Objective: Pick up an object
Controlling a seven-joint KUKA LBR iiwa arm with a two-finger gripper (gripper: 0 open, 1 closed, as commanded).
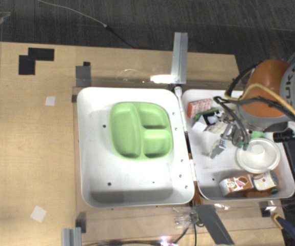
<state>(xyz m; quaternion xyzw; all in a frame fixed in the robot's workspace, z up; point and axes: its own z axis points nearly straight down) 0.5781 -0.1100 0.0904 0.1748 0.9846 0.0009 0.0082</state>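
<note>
Tool (220, 146) first: we see its fingers low over the right bin (206, 181), but we cannot tell whether they are apart or together, and nothing shows between them. Going left to right, the left bin (93, 152) holds a green divided tray (139, 129). In the right bin we see a red packet (200, 107) behind the tool, a white bowl (258, 156) just to its right, and a small carton (237, 184) in front. We judge the bowl the nearest candidate.

I count two white bins (93, 152), one green divided plate (139, 129), one white bowl (258, 156), three small cartons (236, 184).
</note>
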